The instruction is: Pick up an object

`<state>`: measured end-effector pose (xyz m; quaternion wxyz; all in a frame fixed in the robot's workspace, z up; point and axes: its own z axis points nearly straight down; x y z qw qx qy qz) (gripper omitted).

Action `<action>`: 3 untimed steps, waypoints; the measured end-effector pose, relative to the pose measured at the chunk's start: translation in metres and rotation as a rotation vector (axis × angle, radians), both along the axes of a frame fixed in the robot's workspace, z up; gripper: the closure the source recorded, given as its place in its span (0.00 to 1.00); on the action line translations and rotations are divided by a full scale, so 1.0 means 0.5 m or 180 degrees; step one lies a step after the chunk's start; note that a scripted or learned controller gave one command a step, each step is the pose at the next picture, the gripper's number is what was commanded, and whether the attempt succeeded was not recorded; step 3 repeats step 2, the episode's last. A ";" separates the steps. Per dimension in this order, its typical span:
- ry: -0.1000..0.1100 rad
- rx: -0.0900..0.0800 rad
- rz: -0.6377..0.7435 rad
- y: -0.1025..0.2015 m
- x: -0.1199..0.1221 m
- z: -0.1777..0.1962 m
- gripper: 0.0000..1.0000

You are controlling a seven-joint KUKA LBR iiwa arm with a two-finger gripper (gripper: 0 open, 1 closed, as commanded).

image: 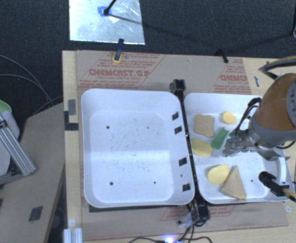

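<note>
Nearest, a tan wedge-shaped sponge lies in the right white bin, where the tool, grip state untellable, hovers beside a green flat block, probably approaching; next, lowering squarely over it.

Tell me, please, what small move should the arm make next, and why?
Probably a short descent onto the green piece. The gripper sits in the right bin just beside it, with nothing visibly between its fingers, and no other food lies as close.

Even, cool overhead light is seen; the white bins are nearly washed out. Shadows are faint. Slight softness and grain are noted throughout.
</note>
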<state>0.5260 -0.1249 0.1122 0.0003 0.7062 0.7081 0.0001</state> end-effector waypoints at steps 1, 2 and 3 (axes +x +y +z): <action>-0.0001 -0.0001 -0.0005 -0.017 0.003 -0.013 1.00; -0.0006 -0.0002 -0.0005 -0.041 0.017 -0.026 1.00; -0.0006 -0.0002 -0.0005 -0.041 0.017 -0.026 1.00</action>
